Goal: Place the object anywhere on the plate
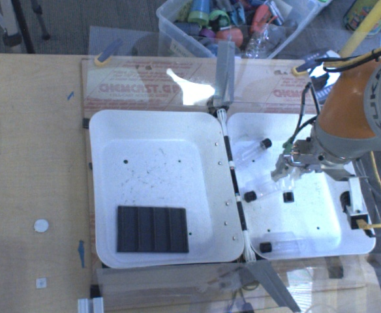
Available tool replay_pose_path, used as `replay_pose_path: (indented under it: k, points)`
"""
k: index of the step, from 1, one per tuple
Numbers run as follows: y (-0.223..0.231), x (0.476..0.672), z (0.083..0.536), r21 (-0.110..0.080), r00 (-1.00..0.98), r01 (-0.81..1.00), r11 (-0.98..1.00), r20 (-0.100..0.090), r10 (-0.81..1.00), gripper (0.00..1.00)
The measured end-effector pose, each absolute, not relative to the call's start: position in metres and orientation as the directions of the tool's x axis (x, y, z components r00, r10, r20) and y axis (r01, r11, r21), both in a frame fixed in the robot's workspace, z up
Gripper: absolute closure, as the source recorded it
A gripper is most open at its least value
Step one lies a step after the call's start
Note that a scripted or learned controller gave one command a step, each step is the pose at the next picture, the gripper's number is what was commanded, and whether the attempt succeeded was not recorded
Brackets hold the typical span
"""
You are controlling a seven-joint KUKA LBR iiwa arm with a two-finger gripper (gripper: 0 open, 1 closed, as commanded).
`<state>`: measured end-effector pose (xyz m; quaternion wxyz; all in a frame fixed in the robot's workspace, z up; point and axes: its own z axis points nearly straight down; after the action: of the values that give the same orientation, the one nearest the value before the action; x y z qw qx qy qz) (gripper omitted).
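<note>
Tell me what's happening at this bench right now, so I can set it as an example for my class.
A grey and orange robot arm reaches in from the right over the right bin, its gripper low among several clear vials with black caps. Whether it holds one cannot be told. The dark ribbed plate lies in the left bin, towards its near left corner, with nothing on it yet, so the placing is not done.

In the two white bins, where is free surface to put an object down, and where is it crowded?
The left bin is mostly bare above and to the right of the dark ribbed plate in its lower-left part. The right bin is crowded: clear black-capped tubes at top, middle and bottom, with the hand over them. A bare patch lies at its lower right.
</note>
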<state>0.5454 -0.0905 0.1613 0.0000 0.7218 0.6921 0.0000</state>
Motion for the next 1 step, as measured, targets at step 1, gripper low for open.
replay_pose_path:
  k: [1]
  points:
    - [-0.0156,0.5518,0.1844,0.002,-0.152,0.988,0.152,-0.001,0.988,1.0]
